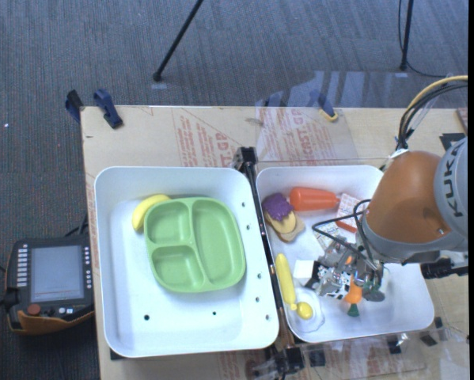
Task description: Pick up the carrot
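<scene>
The gripper point(343, 279) hangs low over the right bin point(411, 311), near its front half, with the grey arm point(415, 204) and its orange band rising up and to the right of it. Whether it is open or closed cannot be told from here (dark hardware and cables crowd the tip), and nothing can be seen held in it.

The carrot point(313, 199) lies well up and slightly left of the gripper, toward the back of the same bin, resting lengthwise with its thick end to the left. It is apart from the gripper and not touched by it.

Left of the carrot and up-left of the gripper sits a purple toy point(278, 207) on a tan slice point(288, 226). Directly left of the gripper lies a long yellow piece point(285, 278), and below-left of it a fried egg point(305, 311). Just below and right of the gripper is a small orange and green item point(353, 298), too small to name.

Far to the left of the gripper, in the left bin point(114, 307), a green divided plate point(195, 242) sits with a banana point(146, 207) touching its upper left edge.
</scene>
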Robot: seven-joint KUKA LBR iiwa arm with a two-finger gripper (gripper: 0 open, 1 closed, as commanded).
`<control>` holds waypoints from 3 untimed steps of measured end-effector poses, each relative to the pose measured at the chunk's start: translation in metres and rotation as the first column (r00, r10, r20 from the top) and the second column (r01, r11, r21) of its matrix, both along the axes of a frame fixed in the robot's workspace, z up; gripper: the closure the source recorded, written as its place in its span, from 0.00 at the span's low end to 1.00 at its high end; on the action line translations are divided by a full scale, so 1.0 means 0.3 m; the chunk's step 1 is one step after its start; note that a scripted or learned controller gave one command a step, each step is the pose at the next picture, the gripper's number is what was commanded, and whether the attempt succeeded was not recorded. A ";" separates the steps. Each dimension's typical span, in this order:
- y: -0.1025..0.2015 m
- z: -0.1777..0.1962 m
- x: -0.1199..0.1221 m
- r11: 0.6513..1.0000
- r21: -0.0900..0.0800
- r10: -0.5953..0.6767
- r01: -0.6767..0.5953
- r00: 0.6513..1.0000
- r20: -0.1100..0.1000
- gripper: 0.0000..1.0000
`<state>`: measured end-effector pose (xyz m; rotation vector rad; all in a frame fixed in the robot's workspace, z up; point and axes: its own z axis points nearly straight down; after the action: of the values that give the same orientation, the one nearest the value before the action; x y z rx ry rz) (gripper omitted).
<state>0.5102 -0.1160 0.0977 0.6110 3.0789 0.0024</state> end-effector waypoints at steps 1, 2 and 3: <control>0.012 0.128 -0.046 0.952 -0.001 -0.306 0.306 0.952 -0.004 1.00; 0.014 0.127 -0.047 0.952 -0.001 -0.305 0.305 0.952 -0.005 0.00; -0.092 0.014 -0.070 0.994 0.003 -0.114 0.114 0.993 0.035 0.00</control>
<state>0.4893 -0.1436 0.1019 0.7766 3.0058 0.0143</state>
